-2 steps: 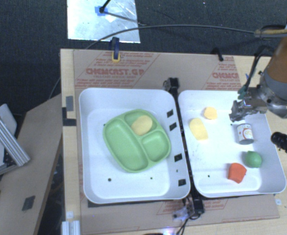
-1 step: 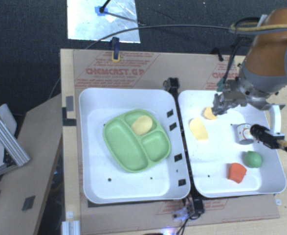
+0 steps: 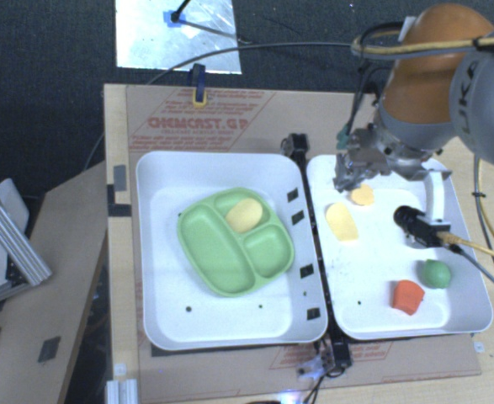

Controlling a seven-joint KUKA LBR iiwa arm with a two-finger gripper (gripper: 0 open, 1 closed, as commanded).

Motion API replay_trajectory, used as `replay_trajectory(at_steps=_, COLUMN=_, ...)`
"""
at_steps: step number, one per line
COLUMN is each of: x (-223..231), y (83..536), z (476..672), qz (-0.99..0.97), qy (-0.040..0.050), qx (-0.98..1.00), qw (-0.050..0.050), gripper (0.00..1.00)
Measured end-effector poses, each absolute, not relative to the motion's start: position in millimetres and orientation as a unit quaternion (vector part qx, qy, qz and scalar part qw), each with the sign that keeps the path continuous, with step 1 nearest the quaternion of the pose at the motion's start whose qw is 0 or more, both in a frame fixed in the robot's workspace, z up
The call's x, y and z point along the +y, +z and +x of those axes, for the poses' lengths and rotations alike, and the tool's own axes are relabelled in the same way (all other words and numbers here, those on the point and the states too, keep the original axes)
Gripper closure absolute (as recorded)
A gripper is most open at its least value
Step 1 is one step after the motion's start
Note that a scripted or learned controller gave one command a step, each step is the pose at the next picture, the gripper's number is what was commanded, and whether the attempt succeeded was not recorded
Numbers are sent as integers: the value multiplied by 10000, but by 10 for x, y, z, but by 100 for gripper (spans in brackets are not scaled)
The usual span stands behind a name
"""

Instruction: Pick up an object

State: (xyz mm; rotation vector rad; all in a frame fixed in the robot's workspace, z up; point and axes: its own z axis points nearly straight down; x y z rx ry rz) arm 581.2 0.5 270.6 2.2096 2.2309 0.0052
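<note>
My gripper (image 3: 344, 183) hangs low over the back left of the right bin (image 3: 373, 316), just left of a small orange-yellow piece (image 3: 363, 196). A pale yellow block (image 3: 341, 222) lies just in front of the gripper. Near the bin's front right sit a green ball-like piece (image 3: 436, 273) and an orange-red block (image 3: 407, 296). I see nothing between the fingers.
The left bin (image 3: 167, 314) holds a green divided plate (image 3: 221, 255) with a yellow piece (image 3: 245, 215) in its upper compartment. The arm's orange-and-grey body looms over the right bin's back right. Cardboard lies under both bins.
</note>
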Motion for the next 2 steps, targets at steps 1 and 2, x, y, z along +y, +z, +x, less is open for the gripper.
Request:
replay_trajectory(at_steps=1, x=498, y=2514, z=6069, qz=7045, qy=13, qx=7097, qw=13, gripper=100)
replay_trajectory(at_steps=2, x=926, y=2368, z=6089, qz=7043, qy=5, qx=7099, qw=0, gripper=100)
